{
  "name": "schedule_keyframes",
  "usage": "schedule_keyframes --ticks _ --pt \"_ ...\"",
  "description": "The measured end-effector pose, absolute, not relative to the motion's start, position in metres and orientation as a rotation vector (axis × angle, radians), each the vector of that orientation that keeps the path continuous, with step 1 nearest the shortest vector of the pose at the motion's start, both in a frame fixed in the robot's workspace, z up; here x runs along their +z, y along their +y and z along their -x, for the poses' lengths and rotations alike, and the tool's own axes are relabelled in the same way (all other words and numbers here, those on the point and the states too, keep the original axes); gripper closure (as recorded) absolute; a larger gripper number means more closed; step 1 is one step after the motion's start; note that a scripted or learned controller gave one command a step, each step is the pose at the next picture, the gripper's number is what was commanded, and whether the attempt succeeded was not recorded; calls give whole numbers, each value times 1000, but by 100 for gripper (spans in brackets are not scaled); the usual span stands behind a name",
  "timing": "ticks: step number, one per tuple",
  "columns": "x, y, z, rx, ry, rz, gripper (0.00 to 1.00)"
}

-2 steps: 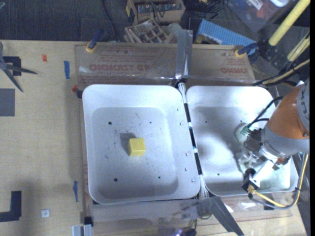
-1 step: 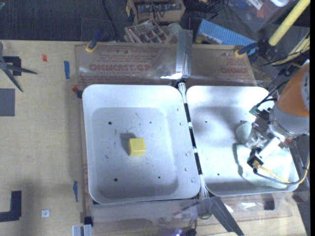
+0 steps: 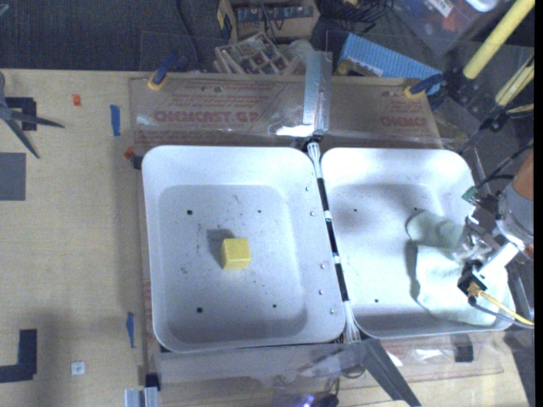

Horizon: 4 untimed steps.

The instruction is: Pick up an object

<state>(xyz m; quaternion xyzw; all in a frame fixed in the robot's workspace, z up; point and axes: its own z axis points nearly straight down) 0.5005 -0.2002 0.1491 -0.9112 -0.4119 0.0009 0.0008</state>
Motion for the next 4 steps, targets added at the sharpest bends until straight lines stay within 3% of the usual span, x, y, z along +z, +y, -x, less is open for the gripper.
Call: schedule_keyframes --ticks 1,2,4 --pt "95 -182 -485 -28 -518 3110 100" --pt "130 -216 -480 5 -324 3121 100" --pt "148 -213 -480 14 -338 3115 100"
